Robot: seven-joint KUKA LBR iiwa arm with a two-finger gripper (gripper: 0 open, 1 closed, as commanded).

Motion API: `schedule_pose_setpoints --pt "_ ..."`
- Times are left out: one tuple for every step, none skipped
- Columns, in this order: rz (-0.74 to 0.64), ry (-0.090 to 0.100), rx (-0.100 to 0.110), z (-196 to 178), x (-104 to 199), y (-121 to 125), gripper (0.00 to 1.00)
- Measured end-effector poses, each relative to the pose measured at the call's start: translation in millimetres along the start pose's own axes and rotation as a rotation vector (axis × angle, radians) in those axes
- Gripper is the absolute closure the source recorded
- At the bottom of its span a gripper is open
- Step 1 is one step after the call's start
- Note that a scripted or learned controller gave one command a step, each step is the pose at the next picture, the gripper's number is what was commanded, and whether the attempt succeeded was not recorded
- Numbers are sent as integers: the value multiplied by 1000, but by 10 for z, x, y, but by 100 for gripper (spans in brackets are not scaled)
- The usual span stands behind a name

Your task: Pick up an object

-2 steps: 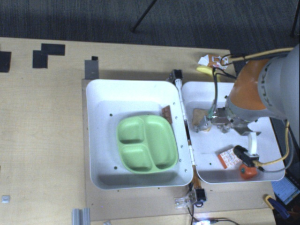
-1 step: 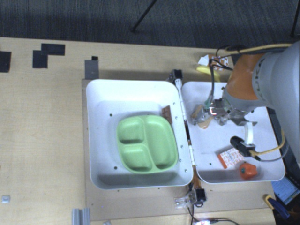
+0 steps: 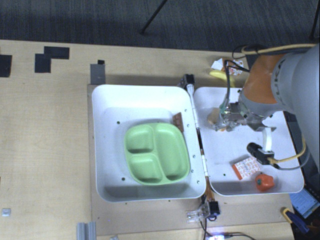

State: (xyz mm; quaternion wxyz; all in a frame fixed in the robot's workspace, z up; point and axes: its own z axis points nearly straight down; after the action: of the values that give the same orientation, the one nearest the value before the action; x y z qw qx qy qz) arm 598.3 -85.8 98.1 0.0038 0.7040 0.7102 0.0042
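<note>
Gripper [image 3: 223, 120] blurred low in right bin [image 3: 220, 176]; its grip state cannot be told.

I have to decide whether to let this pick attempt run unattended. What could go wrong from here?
1. The gripper sits low in the right bin over a small pale object close to the bin's left wall; a closing finger might catch the wall or push the object away.
2. The orange-patterned packet and red object lie near the arm's cable; a swing could drag them.

A green divided plate [image 3: 157, 152] lies in the left white bin [image 3: 107, 134]. Both bins sit on the wooden bench [image 3: 45, 149]. Black tape patches [image 3: 50, 58] mark its far-left part.
</note>
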Motion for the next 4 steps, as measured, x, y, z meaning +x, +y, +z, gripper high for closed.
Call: schedule_pose_setpoints --pt "3 1 9 -877 543 -767 100" --pt "2 1 11 -1123 870 -1092 100" --pt "6 -2 9 -949 -156 -894 100" --pt "6 -1 9 -949 -146 -892 0"
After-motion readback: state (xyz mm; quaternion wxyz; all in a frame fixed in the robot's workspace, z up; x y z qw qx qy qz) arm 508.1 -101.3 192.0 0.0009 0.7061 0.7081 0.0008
